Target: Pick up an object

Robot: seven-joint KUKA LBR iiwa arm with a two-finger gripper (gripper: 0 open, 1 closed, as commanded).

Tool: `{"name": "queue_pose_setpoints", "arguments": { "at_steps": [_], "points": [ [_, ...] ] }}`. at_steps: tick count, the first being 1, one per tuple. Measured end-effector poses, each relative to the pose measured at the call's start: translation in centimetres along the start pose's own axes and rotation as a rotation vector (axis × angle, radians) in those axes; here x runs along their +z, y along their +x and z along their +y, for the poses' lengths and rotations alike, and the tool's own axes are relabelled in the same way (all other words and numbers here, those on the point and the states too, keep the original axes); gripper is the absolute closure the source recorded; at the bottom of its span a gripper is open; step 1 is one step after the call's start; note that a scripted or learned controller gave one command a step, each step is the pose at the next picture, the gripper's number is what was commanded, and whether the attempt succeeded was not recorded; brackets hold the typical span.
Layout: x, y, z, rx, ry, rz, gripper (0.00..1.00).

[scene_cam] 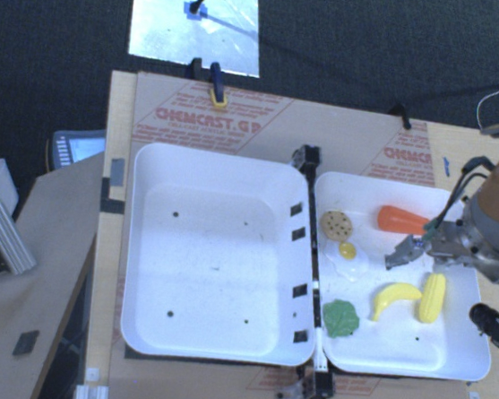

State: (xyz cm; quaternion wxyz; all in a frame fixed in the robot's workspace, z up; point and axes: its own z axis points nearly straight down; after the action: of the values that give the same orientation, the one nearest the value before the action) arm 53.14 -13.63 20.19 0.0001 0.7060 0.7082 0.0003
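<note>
Two white bins sit side by side on the bench; the left bin (215, 262) has nothing in it worth noting. The right bin (456, 355) holds all the objects. An orange carrot (400, 220) lies near the far edge, a round cookie (337, 223) sits near the divider with a small yellow piece (347, 249) just below it. A green leafy item (341, 317) rests near the front left corner. A banana (396, 298) lies mid-bin, and a yellow corn cob (432, 297) is just beside it on the right. The arm reaches in from the right, gripper (402, 254) low over the bin between carrot and banana. Cannot tell whether the jaws are apart or closed; nothing is visibly between them.
</note>
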Motion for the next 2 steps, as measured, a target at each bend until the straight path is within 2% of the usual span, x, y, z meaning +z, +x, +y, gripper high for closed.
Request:
{"name": "queue_pose_setpoints", "arguments": {
  "at_steps": [1, 2],
  "points": [
    [1.9, 8.9, -4.6, -0.008, 0.004, 0.004, 0.00],
    [0.7, 8.3, -4.3, 0.000, -0.004, -0.001, 1.00]
  ]
}}
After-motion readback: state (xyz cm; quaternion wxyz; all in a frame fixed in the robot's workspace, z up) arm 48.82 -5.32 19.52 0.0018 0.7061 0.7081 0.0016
